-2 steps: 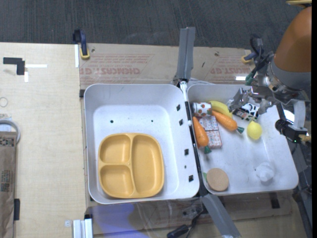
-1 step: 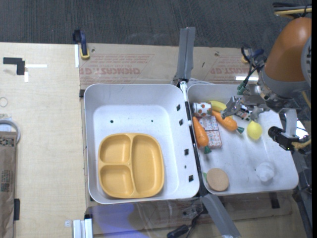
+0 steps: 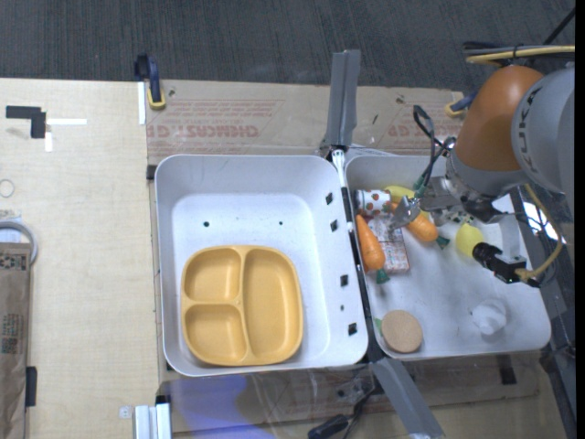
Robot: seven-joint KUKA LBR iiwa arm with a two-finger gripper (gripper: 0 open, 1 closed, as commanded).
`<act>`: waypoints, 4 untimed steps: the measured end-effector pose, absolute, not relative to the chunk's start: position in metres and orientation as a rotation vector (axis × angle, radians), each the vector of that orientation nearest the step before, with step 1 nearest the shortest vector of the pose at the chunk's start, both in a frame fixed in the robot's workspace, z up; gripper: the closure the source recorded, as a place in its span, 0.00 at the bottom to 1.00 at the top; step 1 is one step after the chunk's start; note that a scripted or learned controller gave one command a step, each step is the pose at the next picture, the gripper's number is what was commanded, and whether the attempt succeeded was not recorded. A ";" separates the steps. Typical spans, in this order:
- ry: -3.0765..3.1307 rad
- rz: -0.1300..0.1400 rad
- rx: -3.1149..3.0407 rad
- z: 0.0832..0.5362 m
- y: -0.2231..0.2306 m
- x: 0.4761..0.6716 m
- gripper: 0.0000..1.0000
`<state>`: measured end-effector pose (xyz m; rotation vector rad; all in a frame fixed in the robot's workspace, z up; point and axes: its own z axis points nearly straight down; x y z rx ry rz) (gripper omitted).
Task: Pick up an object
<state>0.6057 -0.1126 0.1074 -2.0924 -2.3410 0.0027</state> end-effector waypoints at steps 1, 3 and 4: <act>-2.112 0.001 -2.327 0.144 -0.181 0.612 0.00; -2.102 0.001 -2.338 0.109 -0.116 0.616 1.00; -2.195 0.002 -2.248 0.192 -0.062 0.659 1.00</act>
